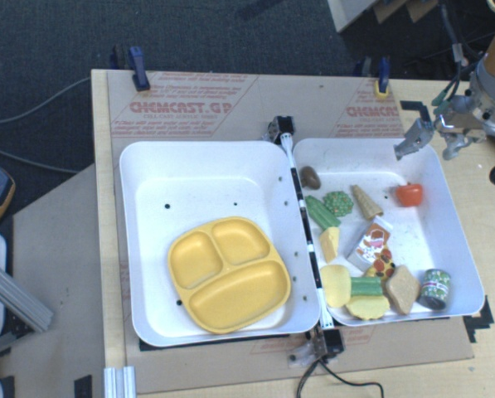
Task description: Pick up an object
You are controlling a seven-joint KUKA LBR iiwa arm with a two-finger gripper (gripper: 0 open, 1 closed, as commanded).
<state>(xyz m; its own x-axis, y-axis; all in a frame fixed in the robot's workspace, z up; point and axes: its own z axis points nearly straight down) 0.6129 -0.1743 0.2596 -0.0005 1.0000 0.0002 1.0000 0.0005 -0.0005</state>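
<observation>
- The arm comes in from the upper right, and only its wrist end shows at the frame edge. The tool (434, 139) hangs over the far right corner of the right bin (458, 239).
- One grey finger (413, 139) pokes down and left over the bin's back rim, and another bit sits further right. I honestly can't tell how far apart they are, and nothing's sitting between them.
- The right bin is where all the stuff is. Closest to the tool is a little red tomato (410, 194), roundish, so it has no real long axis.
- Just left of that is a tan cone (366, 201), long axis running diagonal, pointy end toward the back left.
- There's a green pea pod (321, 213) near the divider, lying diagonal too, alongside a round green broccoli-looking thing (339, 202).
- A small brown lump (311, 177) sits near the back left.
- A snack packet (373, 247) lies in the middle, tilted. The front holds a jumble of yellow pieces, a bread slice (401, 288) and a small can (434, 288) on its side.
- The left bin (148, 189) holds a yellow divided tray (229, 274), sitting skewed.
- Both bins sit on the bench (230, 106).
</observation>
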